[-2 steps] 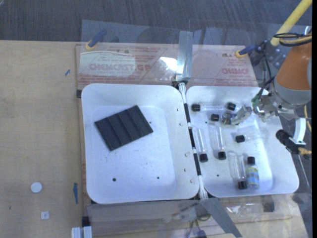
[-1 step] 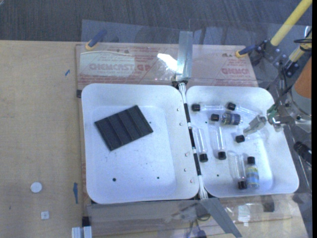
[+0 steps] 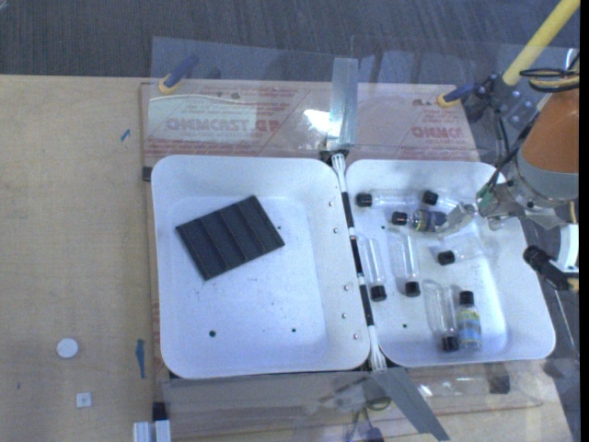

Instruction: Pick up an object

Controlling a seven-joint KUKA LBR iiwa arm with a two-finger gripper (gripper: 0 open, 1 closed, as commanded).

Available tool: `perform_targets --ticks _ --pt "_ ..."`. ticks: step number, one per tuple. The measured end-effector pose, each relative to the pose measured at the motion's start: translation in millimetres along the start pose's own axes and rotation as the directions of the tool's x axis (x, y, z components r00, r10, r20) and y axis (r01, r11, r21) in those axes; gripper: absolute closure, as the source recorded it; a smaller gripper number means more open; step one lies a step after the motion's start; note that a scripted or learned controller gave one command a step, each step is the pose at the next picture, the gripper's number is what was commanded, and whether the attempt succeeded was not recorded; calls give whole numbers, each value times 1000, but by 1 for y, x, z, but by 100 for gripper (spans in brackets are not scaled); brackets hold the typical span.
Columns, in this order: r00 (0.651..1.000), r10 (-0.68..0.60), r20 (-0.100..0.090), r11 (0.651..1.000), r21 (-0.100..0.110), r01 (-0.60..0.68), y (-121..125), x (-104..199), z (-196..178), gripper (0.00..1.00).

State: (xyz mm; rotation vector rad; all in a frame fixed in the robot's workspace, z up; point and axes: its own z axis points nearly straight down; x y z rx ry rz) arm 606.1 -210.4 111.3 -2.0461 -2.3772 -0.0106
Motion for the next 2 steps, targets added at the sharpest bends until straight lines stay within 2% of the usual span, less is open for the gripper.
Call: perform_targets --ticks 1,2 --pt "1000 2 10 1000 -2 -2 64 36 -57 0" --pt "999 -43 9 999 1 43 27 28 -10 0"
